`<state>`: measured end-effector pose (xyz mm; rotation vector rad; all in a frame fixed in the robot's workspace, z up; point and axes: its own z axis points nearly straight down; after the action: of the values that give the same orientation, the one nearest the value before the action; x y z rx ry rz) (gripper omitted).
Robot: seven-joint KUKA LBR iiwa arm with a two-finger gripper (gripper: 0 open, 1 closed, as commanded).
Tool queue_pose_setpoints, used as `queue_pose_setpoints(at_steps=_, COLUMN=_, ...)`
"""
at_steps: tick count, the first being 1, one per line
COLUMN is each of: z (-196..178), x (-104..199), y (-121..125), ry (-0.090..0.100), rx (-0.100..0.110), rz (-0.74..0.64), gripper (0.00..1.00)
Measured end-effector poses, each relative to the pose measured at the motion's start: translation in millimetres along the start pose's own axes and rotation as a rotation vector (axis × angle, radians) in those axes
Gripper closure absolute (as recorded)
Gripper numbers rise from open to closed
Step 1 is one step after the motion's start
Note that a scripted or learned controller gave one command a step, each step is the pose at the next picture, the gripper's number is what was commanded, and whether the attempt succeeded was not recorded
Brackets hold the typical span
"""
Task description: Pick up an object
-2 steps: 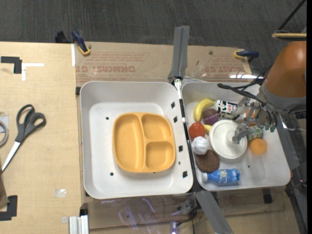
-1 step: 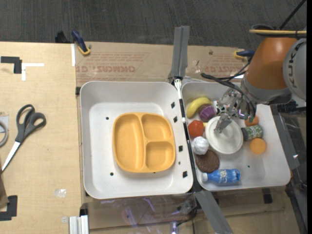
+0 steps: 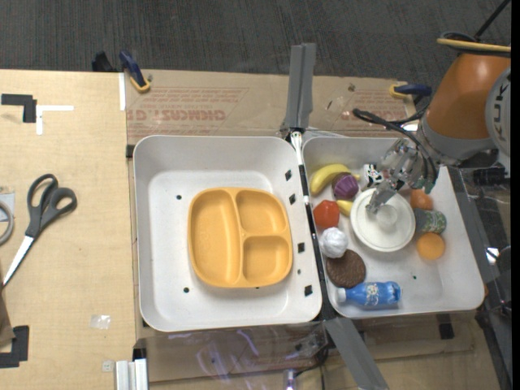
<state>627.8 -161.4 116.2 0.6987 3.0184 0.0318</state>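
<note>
Wrist point(image 3: 410, 162) hides part of the right bin point(image 3: 463, 283) behind the white bowl point(image 3: 388, 232)

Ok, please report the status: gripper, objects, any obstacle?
Gripper low over white bowl, right bin. Nothing seen held. Purple ball, banana crowd close.

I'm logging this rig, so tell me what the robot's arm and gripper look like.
The arm is grey, with a wide rounded orange band above the wrist. Black cables loop beside it. The gripper is small, grey metal and two-fingered, hung from a cluttered metal wrist.
</note>
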Motion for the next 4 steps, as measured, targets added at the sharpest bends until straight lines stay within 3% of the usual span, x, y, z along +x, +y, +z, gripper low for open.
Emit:
queue_pose_setpoints(at_steps=1, z=1.1, x=-0.1, y=61.6, ry=-0.010, rx=0.026, rz=0.152, gripper=0.00)
queue_pose_setpoints(at_steps=2, z=2.4, x=-34.3, y=-29.4, ry=0.019, rx=0.033, rz=0.338, gripper=0.00)
queue_pose_setpoints(at_steps=3, z=14.5, x=0.4, y=42.5, ry=0.004, rx=0.034, rz=0.631, gripper=0.00)
queue_pose_setpoints(at_steps=4, z=7.4, x=1.4, y=44.1, ry=0.007, rx=0.036, rz=0.626, gripper=1.00)
